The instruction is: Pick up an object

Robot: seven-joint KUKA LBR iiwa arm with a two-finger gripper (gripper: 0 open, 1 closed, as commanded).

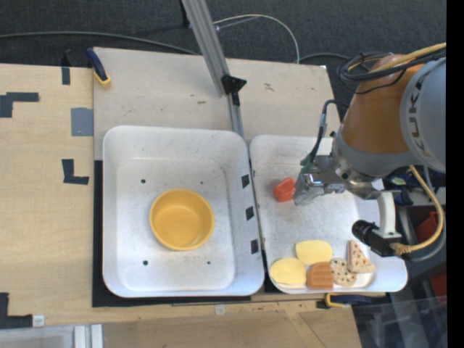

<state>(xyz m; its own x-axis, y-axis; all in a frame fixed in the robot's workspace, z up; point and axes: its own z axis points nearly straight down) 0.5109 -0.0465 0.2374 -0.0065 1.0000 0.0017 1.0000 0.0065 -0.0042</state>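
One claw (303, 188) beside red block (284, 190)

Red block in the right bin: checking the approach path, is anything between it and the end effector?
Nothing visible. The red block lies just left of the end effector, bare bin floor around it.

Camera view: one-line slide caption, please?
KUKA arm's gripper low in right bin beside red block; yellow bowl in left bin.
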